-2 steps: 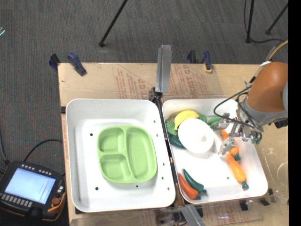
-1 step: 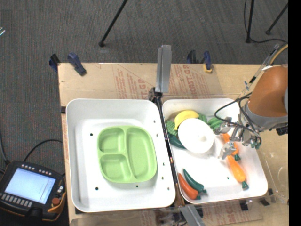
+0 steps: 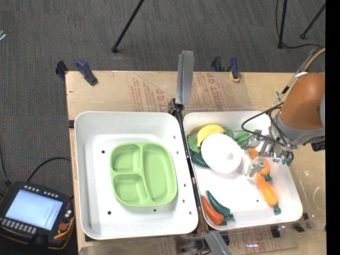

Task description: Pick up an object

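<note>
While the gripper (image 3: 258, 166) hangs low over the right bin, we note an orange toy carrot with a green tip (image 3: 267, 190) lying just below it on the bin floor, running diagonally toward the lower right corner. We see no object between the fingers; they are metal and cluttered by cables, and we cannot tell whether they stand apart or together.

A second small orange piece (image 3: 255, 154) sits partly behind the gripper hardware, too hidden to identify. Left of the gripper, a round white plastic bowl, upside down (image 3: 222, 153), rests near the middle of the shallow white right bin (image 3: 289, 217). A yellow lemon-shaped toy (image 3: 210, 132) touches the bowl's upper left edge, with green leafy toy pieces (image 3: 194, 152) around both. Near the lower left corner of that bin we record a red-orange toy pepper with a dark green piece beside it (image 3: 215, 209).

The grey arm with its orange band (image 3: 302, 108) enters from the right, wrist bent down and toward the left, over the bin's right rim.

The shallow white left bin (image 3: 90, 142) holds a light green three-compartment plastic tray (image 3: 143, 174). Both bins rest on a brown board bench top (image 3: 154, 92).
</note>
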